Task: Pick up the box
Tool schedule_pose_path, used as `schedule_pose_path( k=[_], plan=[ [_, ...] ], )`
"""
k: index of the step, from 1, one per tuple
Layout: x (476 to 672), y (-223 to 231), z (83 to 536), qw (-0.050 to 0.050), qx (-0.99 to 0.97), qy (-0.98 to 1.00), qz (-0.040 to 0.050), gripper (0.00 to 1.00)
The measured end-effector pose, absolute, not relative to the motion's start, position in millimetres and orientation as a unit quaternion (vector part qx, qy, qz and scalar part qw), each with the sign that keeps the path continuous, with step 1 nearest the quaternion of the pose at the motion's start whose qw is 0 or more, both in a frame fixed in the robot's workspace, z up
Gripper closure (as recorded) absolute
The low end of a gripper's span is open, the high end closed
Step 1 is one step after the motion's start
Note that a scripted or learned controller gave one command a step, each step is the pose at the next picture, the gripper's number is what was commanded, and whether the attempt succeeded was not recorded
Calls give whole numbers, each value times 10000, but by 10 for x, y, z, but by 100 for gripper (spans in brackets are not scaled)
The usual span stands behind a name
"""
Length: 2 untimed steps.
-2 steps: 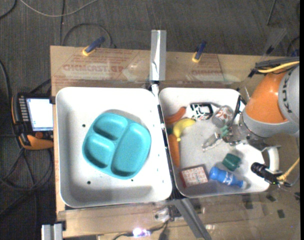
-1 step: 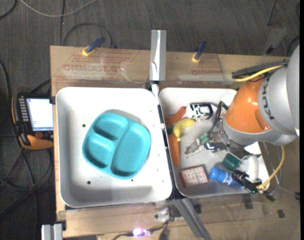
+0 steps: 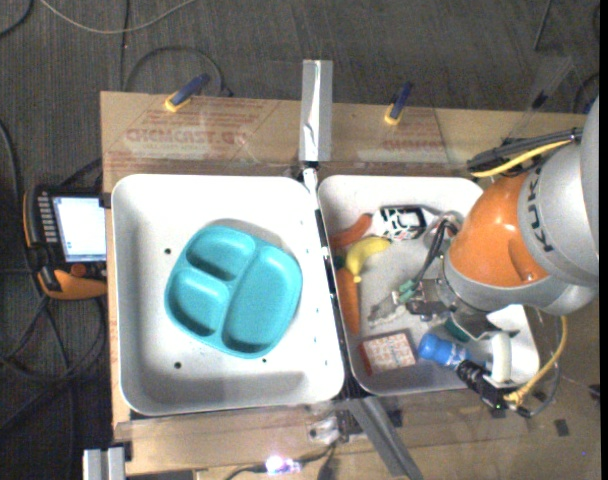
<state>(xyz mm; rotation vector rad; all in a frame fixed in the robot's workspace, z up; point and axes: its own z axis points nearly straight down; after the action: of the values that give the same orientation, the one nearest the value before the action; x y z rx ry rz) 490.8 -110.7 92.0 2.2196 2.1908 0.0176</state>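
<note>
Camera view: the box [image 3: 388,351] lies flat near the front wall of the right bin [image 3: 424,184], just left of a blue-capped item [image 3: 436,350]. My fingers [image 3: 396,303] hover just above-right of it; I cannot tell whether they are spread. A good pick centres me over the box, clear of the orange carrot-like piece [image 3: 348,303].

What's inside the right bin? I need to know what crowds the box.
The right bin holds the box, a banana, an orange piece and a blue item. The arm covers that bin's right part.

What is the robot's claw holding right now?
Cannot be told. The gripper hangs over the right bin, apart from the box, but nothing shows clearly between its fingers.
</note>
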Motion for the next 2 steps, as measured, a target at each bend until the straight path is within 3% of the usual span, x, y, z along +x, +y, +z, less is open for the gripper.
schedule_pose_path(
  k=[1, 2],
  plan=[
    [4840, -820, 2241, 6, 8538, 5205, -20, 0],
    [4827, -955, 994, -19, 8446, 5353, -17, 0]
  ],
)
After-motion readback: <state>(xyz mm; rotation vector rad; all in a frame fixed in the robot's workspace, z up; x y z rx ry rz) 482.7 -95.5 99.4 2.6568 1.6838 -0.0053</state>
